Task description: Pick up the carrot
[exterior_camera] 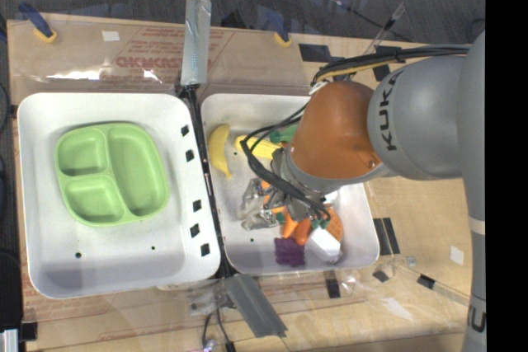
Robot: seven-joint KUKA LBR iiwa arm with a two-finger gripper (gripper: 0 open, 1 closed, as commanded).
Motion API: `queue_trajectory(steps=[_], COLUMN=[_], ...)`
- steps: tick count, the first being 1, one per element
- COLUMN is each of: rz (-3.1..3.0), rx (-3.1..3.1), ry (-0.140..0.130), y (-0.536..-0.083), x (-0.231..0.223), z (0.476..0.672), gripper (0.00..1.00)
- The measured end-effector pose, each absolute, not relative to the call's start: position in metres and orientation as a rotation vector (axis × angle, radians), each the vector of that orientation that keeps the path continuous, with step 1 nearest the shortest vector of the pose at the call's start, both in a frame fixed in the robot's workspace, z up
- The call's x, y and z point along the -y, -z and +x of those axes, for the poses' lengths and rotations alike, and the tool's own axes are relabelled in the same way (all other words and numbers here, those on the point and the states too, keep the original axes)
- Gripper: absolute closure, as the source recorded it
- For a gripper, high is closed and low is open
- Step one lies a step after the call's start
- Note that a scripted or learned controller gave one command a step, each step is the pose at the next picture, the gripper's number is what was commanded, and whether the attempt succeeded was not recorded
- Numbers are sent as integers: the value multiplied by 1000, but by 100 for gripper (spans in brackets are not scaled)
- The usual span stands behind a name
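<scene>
The arm reaches down into the right bin, its orange band covering much of the bin's middle. My gripper hangs low over the bin floor, its metal fingers just left of a cluster of toys. The carrot is an orange piece lying right beside the fingertips, partly under the wrist. It rests among the other items and I cannot make out whether the fingers touch it.
A yellow banana lies at the right bin's upper left. A purple piece and a white block sit near the front wall. The left bin holds a green divided plate.
</scene>
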State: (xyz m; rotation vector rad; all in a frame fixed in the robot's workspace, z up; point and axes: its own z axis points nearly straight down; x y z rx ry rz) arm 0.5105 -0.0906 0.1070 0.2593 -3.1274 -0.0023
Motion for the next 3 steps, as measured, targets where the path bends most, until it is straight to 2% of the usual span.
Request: queue_trajectory(steps=[1,2,3], rz=[258,-138,248], rx=[3140,3141,3129], ry=[-2,-1,2], y=[-196,-192,-91], x=[51,83,148], z=[511,536,476], gripper=[100,100,100])
